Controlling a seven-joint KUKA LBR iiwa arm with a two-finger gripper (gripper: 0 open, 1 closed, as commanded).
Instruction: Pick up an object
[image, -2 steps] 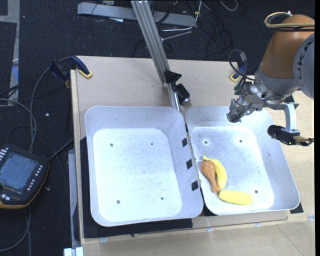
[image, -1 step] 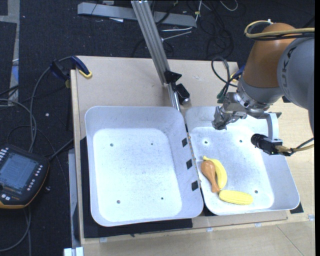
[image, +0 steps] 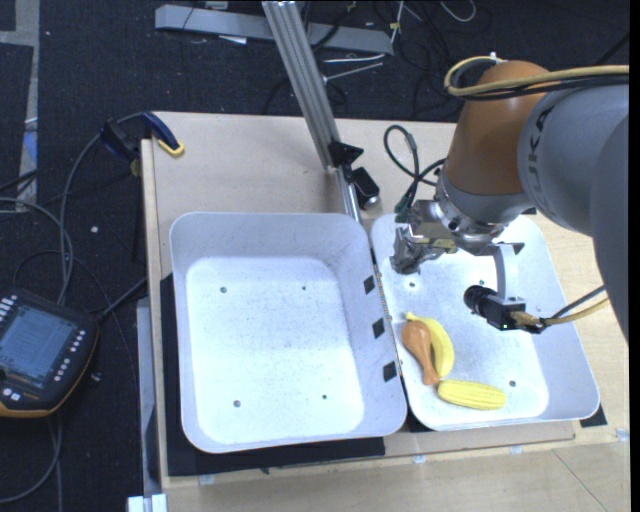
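In the right bin (image: 560, 330) lie two objects near its front left: an orange-and-yellow pear-shaped toy (image: 429, 346) and, just in front of it, a yellow corn-like piece (image: 471, 395). My gripper (image: 408, 256) hangs over the bin's back left part, behind the pear-shaped toy and apart from it. Nothing shows between its fingers.
The left bin (image: 190, 300) stands beside the right one, their rims meeting in the middle. A slanted metal pole (image: 312, 95) rises behind the bins. A black part (image: 490, 305) on a cable hangs from the wrist over the right bin. A handheld pendant (image: 35, 350) lies far left.
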